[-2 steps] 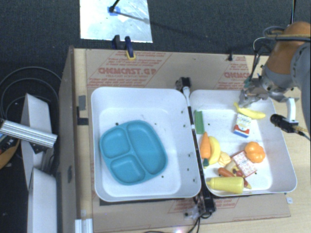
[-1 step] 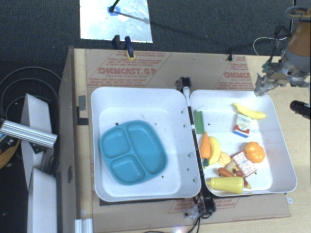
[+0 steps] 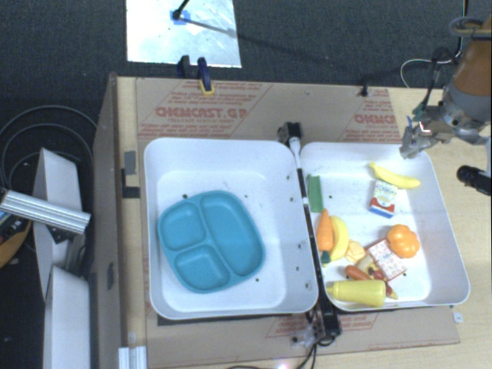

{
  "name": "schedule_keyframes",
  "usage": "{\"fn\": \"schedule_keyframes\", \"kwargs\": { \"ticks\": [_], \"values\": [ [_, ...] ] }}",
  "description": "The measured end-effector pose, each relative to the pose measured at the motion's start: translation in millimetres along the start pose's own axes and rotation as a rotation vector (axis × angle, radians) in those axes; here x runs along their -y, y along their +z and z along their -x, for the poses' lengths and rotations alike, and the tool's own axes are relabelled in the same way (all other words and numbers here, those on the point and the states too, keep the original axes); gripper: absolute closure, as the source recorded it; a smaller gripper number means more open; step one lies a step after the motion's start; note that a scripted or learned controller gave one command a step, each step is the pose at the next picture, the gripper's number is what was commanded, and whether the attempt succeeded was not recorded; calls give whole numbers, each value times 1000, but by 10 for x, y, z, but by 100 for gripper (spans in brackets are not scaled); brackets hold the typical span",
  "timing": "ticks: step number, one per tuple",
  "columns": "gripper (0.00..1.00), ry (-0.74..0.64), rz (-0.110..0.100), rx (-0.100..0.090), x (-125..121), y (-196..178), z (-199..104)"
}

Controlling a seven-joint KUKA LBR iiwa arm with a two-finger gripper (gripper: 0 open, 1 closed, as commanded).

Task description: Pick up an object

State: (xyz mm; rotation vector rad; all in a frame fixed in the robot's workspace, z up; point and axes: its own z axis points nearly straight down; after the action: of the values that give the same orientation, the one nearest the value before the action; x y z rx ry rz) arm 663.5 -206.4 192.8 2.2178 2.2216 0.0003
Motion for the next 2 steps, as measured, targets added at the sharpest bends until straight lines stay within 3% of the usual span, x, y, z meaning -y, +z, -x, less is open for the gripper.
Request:
{"fn": "schedule_keyframes", "kwargs": {
  "ticks": [1, 2],
  "values": [
    [100, -2, 2, 0, -59, -97, -5],
    [100, -5, 0, -1, -57, 50, -269]
  ]
}}
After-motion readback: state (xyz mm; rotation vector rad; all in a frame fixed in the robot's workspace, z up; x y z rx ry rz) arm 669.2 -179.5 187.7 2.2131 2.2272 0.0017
